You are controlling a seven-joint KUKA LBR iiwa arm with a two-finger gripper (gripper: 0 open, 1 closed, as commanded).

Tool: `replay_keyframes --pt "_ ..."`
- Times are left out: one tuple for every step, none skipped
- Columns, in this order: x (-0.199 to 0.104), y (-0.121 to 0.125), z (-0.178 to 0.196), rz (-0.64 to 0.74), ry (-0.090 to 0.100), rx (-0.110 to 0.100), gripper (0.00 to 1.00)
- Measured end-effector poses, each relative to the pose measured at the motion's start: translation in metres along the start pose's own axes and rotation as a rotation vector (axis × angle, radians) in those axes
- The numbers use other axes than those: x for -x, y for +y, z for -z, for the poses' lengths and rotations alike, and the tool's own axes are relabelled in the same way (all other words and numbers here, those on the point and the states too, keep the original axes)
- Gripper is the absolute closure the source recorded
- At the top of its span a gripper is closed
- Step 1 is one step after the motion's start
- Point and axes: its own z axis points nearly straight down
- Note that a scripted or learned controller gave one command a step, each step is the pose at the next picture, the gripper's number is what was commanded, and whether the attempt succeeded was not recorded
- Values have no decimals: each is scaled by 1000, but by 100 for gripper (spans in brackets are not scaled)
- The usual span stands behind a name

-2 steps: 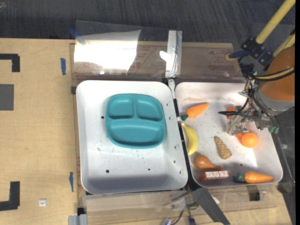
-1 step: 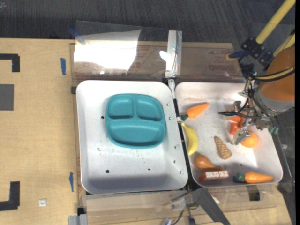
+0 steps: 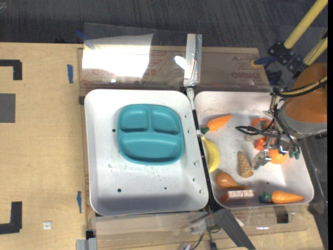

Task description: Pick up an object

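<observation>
My gripper (image 3: 266, 151) hangs low over the right part of the right bin (image 3: 303, 166), reaching in from the right edge. Cables and dark parts clutter the view around it. An orange object (image 3: 280, 158) lies directly beside it, partly hidden by the gripper body. A small red-orange item (image 3: 259, 123) lies just behind it. A tan waffle cone (image 3: 244, 163) rests a short way to its left. Whether anything is held cannot be seen.
The right bin also holds a carrot (image 3: 218, 122) at the back left, a yellow banana (image 3: 212, 154) along the left wall, a brown-orange pear shape (image 3: 227, 180), a red-and-white packet (image 3: 239, 194) and a second carrot (image 3: 283, 196) in front. A teal divided plate (image 3: 151, 133) sits in the left bin (image 3: 104, 186).
</observation>
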Motion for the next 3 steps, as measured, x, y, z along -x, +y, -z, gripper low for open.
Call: replay_keyframes --pt "4 1 14 2 -14 -2 100" --pt "4 1 13 2 -12 -1 0" --pt "-2 4 0 -88 2 0 0"
